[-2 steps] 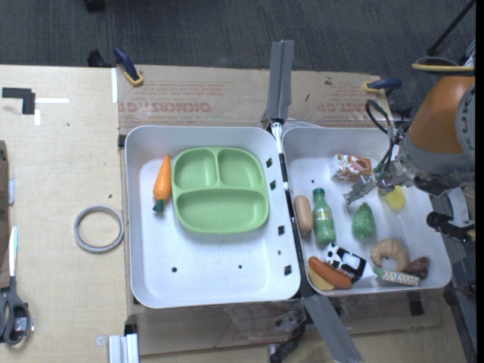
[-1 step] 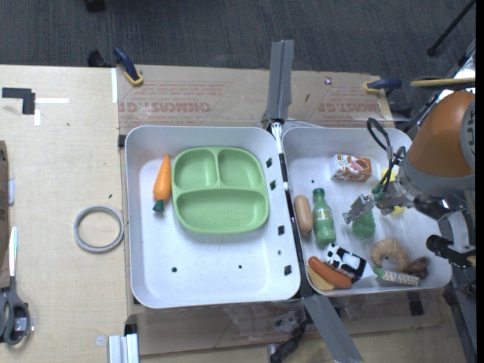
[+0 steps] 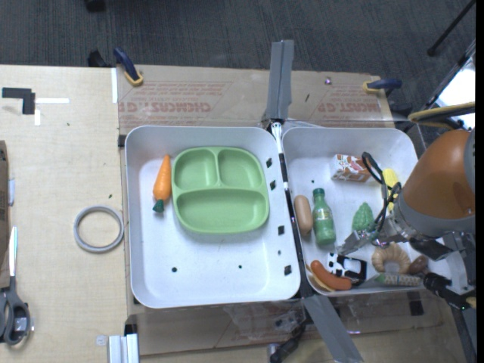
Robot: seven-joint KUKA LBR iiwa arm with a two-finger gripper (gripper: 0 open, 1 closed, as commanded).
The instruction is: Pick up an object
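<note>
My gripper [image 3: 362, 238] hangs low over the right bin [image 3: 299, 146], at its near right part. It sits just below a green leafy toy [image 3: 363, 217] and above a black-and-white item [image 3: 348, 265]. A green bottle [image 3: 323, 218] and a tan sausage [image 3: 303, 215] lie to its left. A brown croissant [image 3: 393, 258] lies to its right, and a red-orange hot dog [image 3: 330, 278] rests at the bin's near edge. A snack packet [image 3: 349, 167] and a yellow item [image 3: 389, 178] lie further back. Nothing visibly sits in the gripper.
The left bin [image 3: 144, 240] bears a green divided plate [image 3: 220, 190] and a carrot [image 3: 162, 180]. On the bench to the left lie a tape ring [image 3: 98, 228] and scissors [image 3: 11, 308]. The arm's orange band [image 3: 452, 174] covers the right bin's right side.
</note>
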